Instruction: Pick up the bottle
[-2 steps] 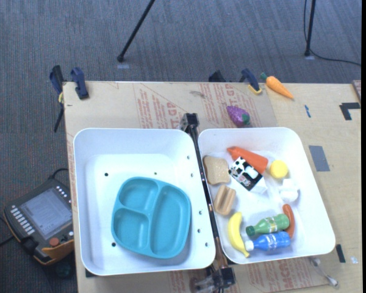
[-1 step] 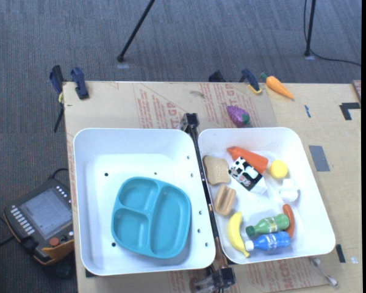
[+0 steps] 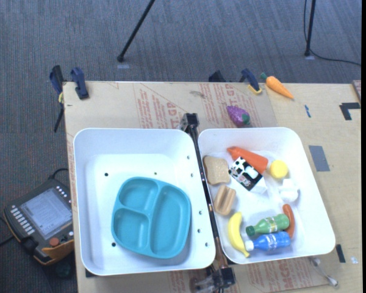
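Green bottle point(image 3: 268, 226) lies in right bin point(image 3: 305, 157); blue bottle point(image 3: 269, 242) alongside.

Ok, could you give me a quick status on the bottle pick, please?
Green bottle lying in right bin, untouched. Blue bottle and banana crowd it.

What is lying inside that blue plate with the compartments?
Nothing that shows: the blue plate lies bare in the left bin, all three compartments open to view. What is beneath the plate is hidden.

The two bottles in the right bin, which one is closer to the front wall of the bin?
The blue bottle. It lies on its side right along the front wall of the right bin, while the green bottle lies just behind it, farther from that wall.
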Motion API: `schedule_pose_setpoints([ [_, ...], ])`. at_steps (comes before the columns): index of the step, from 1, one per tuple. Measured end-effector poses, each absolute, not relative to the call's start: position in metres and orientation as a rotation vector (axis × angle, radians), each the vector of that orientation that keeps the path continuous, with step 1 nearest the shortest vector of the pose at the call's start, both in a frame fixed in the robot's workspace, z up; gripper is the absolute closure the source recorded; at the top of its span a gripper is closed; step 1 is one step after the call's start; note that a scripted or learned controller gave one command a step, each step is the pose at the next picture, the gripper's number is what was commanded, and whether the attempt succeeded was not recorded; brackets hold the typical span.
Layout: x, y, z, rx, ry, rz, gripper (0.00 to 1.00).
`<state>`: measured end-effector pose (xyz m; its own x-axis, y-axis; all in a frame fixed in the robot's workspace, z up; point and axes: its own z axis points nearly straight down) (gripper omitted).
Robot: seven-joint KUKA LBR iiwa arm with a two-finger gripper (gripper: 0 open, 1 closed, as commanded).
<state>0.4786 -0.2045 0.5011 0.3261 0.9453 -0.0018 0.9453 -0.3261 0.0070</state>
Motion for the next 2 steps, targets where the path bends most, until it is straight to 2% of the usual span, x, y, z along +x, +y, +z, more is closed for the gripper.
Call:
schedule_pose_setpoints([
  [2, 0.4820, -0.2026, 0.5207, 2.537, 1.833, 0.008, 1.00],
])
